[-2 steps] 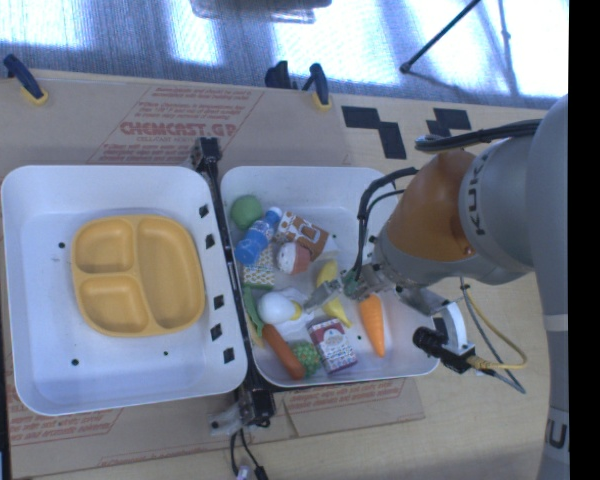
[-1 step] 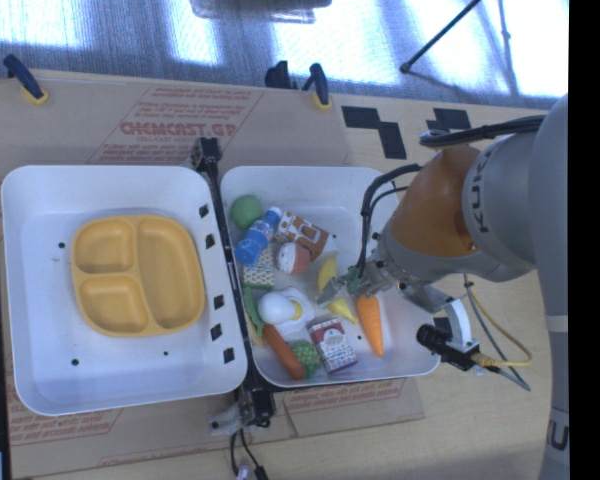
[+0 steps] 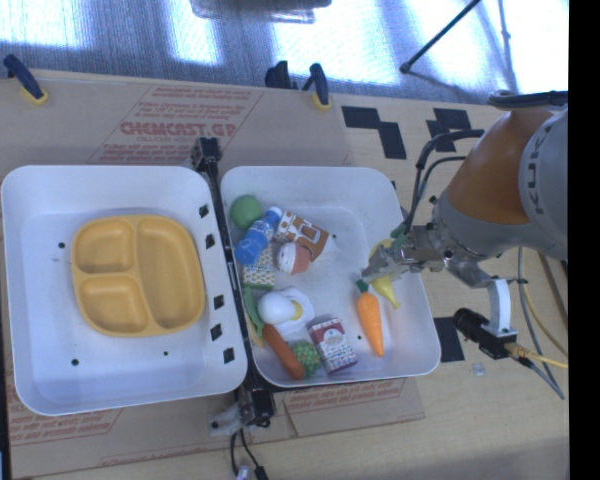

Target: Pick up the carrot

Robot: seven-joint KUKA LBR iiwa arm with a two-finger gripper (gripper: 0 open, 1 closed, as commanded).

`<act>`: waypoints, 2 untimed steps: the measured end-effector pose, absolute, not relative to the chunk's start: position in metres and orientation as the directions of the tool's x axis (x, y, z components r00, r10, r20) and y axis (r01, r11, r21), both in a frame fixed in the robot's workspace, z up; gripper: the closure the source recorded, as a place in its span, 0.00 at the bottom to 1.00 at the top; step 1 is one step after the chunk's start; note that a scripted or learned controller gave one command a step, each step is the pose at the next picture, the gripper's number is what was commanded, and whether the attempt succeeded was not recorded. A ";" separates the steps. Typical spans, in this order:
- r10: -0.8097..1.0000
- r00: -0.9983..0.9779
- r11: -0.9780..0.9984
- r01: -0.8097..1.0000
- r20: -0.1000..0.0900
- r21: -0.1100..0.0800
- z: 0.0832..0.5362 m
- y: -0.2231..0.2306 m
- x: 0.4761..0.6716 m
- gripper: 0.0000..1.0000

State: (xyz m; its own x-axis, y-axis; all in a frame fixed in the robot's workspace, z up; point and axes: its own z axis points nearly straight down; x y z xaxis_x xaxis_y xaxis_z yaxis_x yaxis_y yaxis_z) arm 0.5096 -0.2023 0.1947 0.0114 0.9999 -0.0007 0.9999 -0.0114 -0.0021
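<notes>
The carrot [image 3: 371,324] is orange with a small green top and lies lengthwise near the right wall of the right bin [image 3: 412,340], tip toward the front. My gripper [image 3: 385,261] hangs low over the bin's right side, just above and behind the carrot's green end. A small yellow toy [image 3: 388,291] lies between the gripper and the carrot. The grey arm with its orange band [image 3: 500,183] comes in from the right.
A second orange, carrot-like toy [image 3: 282,352] lies at the right bin's front left, by a red box [image 3: 332,344] and a fried egg [image 3: 285,308]. A green ball [image 3: 245,211], a blue bottle [image 3: 252,244] and other toy foods fill the left half. The left bin [image 3: 25,298] holds a yellow divided plate [image 3: 170,308].
</notes>
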 end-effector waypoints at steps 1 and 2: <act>0.957 -0.289 0.289 0.957 -0.006 0.004 0.094 -0.206 0.478 1.00; 0.877 -0.480 0.480 0.877 -0.001 -0.001 0.239 -0.212 0.477 1.00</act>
State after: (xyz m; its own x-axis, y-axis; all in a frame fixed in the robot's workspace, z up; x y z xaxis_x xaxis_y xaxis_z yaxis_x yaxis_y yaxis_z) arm 0.4769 -0.2117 0.2389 -0.4799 0.8773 -0.0012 0.8773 0.4799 -0.0005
